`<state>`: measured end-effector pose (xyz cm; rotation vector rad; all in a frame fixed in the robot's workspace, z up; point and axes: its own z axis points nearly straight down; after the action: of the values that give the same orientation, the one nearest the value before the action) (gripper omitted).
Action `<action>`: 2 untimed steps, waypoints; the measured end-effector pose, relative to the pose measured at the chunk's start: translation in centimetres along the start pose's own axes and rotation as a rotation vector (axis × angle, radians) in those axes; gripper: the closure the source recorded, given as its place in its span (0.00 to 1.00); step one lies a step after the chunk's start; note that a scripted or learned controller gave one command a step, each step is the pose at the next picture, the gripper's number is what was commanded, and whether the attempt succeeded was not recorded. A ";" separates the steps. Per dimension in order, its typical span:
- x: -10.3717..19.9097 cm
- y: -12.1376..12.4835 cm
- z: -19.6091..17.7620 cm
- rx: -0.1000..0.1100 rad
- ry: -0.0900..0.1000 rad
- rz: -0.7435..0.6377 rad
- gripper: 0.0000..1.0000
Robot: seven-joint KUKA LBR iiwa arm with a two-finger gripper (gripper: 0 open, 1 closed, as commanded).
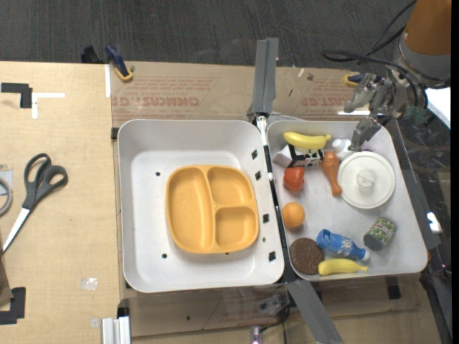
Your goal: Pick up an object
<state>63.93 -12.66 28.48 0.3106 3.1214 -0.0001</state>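
Observation:
The right bin (406, 192) holds several objects. A yellow banana (307, 140) lies at the back, with a small black and white item (301, 156) and a red fruit (294, 179) below it. Nearby are a carrot (331, 172), a white round bowl (366, 180), an orange (292, 214), a brown disc (306, 256), a blue bottle (341, 244), a second small banana (342, 266) and a green can (379, 233). My gripper (362, 117) hangs over the bin's back right corner, just above the bowl. It is open, with nothing between its fingers.
The left bin (136, 192) holds a yellow divided plate (213, 208). Scissors (32, 188) lie on the bench at far left. A grey divider bar (264, 84) stands behind the bins. Cables (387, 38) trail at the back right.

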 end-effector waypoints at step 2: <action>1.9 -3.1 19.1 0.000 0.000 0.242 0.00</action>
<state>61.49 -15.37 9.38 0.6855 3.0610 0.0004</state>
